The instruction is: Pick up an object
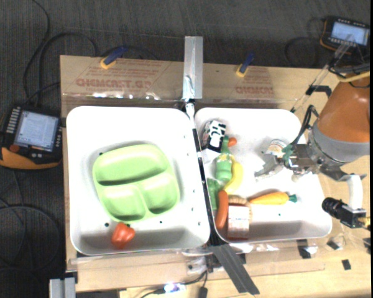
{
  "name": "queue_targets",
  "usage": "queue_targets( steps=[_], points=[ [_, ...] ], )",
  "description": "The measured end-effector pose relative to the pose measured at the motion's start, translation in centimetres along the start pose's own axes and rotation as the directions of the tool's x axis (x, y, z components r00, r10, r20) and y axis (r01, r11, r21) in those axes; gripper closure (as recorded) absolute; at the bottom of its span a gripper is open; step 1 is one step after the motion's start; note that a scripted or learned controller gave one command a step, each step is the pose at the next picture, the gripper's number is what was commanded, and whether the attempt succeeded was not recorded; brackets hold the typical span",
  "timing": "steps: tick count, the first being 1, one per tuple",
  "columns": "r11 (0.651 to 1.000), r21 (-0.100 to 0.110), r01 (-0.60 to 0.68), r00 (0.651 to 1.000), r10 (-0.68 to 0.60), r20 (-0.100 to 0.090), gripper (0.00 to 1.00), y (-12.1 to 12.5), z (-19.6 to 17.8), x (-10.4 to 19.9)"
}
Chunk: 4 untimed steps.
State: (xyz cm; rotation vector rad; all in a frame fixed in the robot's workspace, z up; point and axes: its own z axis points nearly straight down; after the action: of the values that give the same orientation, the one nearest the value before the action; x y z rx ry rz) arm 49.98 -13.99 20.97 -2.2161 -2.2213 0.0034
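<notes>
No label on the bin items can be read. The carrot (271,198) lies in the right bin (311,225) near its front edge, long axis left-right, green stem toward the right wall. The gripper (266,165) hovers just behind it, fingers spread apart, gripping nothing.
</notes>
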Motion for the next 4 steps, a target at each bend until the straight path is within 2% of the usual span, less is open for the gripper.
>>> queue_targets(
  steps=[1, 2, 3, 4],
  points=[
    [0.982, -0.01, 0.188, 0.982, -0.188, 0.005, 0.0, 0.8, 12.0, -4.9],
    [0.982, -0.012, 0.189, 0.982, -0.189, 0.005, 1.0, 0.9, 11.0, -4.8],
    [0.995, -0.002, 0.1, 0.995, -0.1, 0.002, 1.0, 0.9, -4.0, 4.7],
    [1.0, -0.002, 0.03, 1.0, -0.03, 0.003, 1.0, -1.6, -4.8, -1.2]
  ],
)
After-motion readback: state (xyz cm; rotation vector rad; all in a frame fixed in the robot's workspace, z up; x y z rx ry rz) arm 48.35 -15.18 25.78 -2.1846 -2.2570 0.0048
